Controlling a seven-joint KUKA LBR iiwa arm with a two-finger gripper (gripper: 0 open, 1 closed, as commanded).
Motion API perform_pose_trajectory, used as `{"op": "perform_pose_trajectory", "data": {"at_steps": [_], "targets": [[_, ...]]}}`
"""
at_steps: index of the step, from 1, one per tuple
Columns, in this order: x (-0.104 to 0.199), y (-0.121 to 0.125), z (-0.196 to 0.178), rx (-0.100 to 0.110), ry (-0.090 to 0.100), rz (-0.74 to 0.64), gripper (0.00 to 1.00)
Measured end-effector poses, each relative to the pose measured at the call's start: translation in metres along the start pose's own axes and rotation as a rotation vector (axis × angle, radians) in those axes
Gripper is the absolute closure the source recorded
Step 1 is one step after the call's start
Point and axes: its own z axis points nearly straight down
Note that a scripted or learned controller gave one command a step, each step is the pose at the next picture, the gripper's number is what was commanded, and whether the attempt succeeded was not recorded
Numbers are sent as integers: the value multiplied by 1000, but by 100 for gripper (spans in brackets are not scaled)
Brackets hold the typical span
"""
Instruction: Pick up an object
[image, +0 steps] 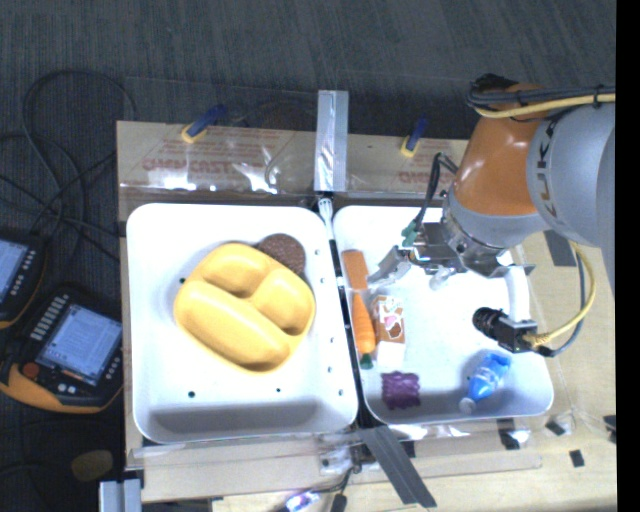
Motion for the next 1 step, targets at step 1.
{"op": "perform_pose_trajectory", "data": {"at_steps": [1], "targets": [[-25,-15,43,-1,2,-123,0]]}}
